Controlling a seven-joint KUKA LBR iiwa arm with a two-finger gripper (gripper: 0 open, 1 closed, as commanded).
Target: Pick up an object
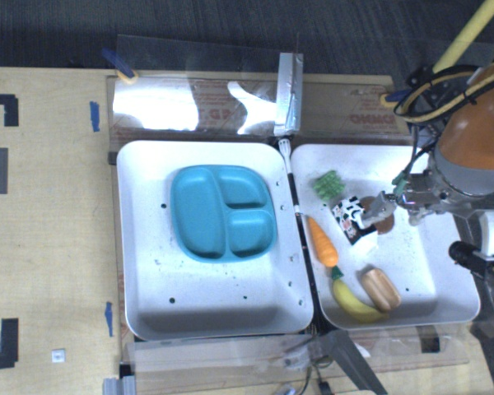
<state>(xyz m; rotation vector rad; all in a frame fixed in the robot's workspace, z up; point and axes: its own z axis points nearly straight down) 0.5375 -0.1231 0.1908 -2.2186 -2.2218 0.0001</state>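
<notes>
Gripper (384, 211) sits low over the right bin (453, 299), arm (469, 151) reaching in from the right side with the orange band up top. Can't tell from this angle whether it's apart or closed; the tip is a dark blur against the bin floor.

Relative to the gripper:
- Black-and-white cow-pattern toy (351, 218) is just beside the tip on its far side from the arm, touching or nearly so. Can't confirm it's between anything, so not calling it held.
- Green leafy toy (328, 184) lies past the cow toy and toward the back wall of the bin, near but separate.
- Carrot (322, 241) lies further out from the gripper than the cow toy, against the divider between bins, angled along it.
- Banana (353, 299) sits toward the front edge of the bin from the gripper, well apart.
- Hot-dog bun (379, 289) rests against the banana's upper side, almost straight toward the front from the tip.

Left bin (140, 286) is well away from the gripper, across the divider, and holds a blue divided plate (224, 211) lying flat near its middle.
</notes>
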